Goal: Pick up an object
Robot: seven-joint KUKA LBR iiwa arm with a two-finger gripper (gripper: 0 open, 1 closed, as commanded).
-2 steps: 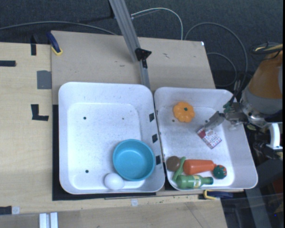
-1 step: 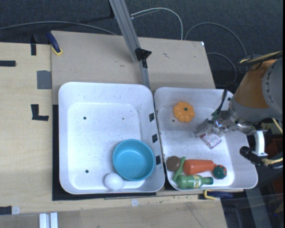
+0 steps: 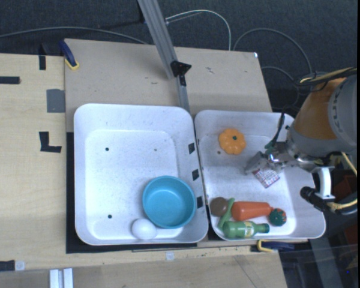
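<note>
Inside the right bin (image 3: 228,120), near its right side, a small card (image 3: 267,177) with a red pattern lies flat, just under the tool (image 3: 261,162). Whether the tool's grip is open or closed cannot be told, and nothing is visibly held. An orange pumpkin (image 3: 232,141) sits to the card's left; along the near edge lie a carrot (image 3: 251,209), a green bottle (image 3: 245,227), a brown lump (image 3: 218,206) and a green ball (image 3: 278,216). On the counter (image 3: 126,71), the left bin (image 3: 108,119) holds a blue bowl (image 3: 168,201) and a white ball (image 3: 144,228)
</note>
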